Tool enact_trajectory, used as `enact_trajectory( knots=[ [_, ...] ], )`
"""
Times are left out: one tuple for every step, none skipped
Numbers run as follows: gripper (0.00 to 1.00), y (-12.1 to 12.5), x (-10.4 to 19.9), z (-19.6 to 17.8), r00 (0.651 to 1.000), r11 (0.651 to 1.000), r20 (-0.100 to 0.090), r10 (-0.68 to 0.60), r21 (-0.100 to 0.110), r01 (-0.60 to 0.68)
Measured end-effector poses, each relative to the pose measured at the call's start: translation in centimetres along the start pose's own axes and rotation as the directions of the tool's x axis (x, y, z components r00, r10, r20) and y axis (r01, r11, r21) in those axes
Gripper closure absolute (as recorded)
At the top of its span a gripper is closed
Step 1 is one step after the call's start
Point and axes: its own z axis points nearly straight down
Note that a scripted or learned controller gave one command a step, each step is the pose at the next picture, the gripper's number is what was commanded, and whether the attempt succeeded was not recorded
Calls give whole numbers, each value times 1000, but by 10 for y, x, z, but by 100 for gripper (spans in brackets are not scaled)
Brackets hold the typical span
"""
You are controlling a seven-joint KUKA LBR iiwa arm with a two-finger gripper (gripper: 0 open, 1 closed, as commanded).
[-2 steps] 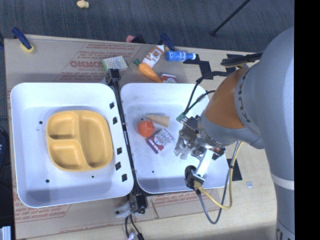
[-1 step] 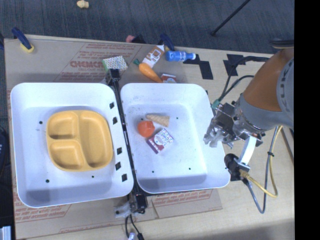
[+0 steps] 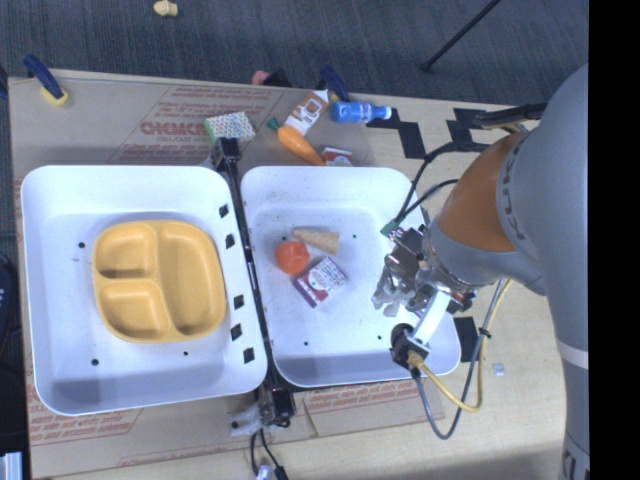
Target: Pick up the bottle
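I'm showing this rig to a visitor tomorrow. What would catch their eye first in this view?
Probably the yellow divided plate, alone in the left bin. Next the grey arm with its orange band, its hand low over the right bin beside an orange ball and a red packet.

Bottle [image 3: 357,113]: small, blue body with a paler blue-white neck or cap end. It lay on its side on the bench, outside both bins, just beyond the far rim of the right bin [image 3: 330,174]. Long axis ran roughly left-right in the camera view, cap end pointing right. No contact with the bin rim was visible.
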Motion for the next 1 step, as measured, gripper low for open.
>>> enact_trajectory(
  knots=[
    [100, -4, 4, 27, 925, 925, 0, 379, 3, -379]
  ],
)
